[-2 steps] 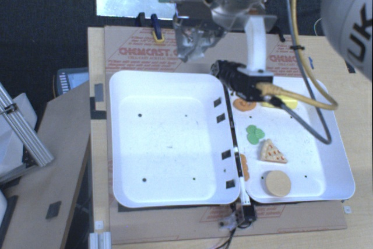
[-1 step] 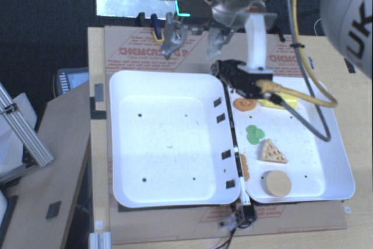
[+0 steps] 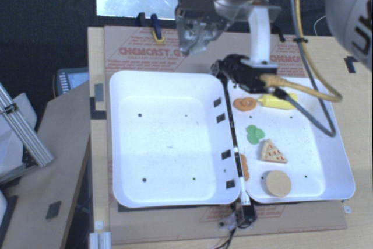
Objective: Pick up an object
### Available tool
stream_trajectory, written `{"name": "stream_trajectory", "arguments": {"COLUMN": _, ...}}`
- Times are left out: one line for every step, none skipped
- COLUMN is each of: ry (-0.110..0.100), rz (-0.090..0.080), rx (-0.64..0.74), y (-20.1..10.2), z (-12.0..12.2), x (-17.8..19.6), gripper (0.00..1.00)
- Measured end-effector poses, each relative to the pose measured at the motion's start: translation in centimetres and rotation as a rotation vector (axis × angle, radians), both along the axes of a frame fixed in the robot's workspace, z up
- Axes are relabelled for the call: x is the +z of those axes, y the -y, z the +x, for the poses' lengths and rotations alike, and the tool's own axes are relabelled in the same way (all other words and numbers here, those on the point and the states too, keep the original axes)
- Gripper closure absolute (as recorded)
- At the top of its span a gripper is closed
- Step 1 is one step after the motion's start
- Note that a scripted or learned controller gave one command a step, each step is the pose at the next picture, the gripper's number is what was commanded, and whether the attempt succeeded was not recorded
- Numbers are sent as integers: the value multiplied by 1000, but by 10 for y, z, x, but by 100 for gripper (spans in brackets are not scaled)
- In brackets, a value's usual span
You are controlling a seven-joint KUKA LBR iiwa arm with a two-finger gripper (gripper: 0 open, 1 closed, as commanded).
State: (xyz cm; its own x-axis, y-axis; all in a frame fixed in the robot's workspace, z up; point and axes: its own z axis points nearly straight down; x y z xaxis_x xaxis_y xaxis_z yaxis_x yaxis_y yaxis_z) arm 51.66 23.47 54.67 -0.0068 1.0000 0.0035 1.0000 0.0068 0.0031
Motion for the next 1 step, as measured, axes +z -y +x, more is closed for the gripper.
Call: {"name": "stream_trajectory", "arguments": {"ry": -1, "rz": 0, "rx": 1, "y": 0, "z": 0, "x": -1, "gripper": 0}}
